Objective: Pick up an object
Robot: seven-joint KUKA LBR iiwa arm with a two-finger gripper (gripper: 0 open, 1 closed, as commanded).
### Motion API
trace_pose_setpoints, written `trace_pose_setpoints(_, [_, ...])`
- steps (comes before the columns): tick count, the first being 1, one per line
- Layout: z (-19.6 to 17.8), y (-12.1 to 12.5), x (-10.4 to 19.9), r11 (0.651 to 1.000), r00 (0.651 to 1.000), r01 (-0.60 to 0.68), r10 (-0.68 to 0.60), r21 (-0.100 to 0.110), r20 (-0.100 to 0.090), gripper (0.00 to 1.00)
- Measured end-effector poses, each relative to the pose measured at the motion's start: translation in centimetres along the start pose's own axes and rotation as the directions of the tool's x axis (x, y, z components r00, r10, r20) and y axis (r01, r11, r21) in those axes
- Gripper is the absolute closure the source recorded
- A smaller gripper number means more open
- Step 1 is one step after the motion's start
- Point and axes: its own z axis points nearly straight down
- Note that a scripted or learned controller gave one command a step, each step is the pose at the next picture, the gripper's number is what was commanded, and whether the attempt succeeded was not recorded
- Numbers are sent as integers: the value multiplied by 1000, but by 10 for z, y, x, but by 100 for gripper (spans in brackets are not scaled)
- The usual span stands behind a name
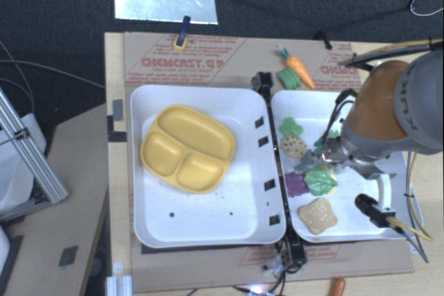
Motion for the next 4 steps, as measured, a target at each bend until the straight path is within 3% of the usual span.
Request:
trace_pose_setpoints(1, [-15, 1, -2, 1000, 1000, -2, 2, -7, 2, 100])
trace_pose_setpoints(3, [-214, -51, 79, 1000, 1000, 5, -5, -17, 0, 100])
trace_pose_setpoints(4, [-279, -51, 155, 1000, 1000, 9, -9, -14, -2, 100])
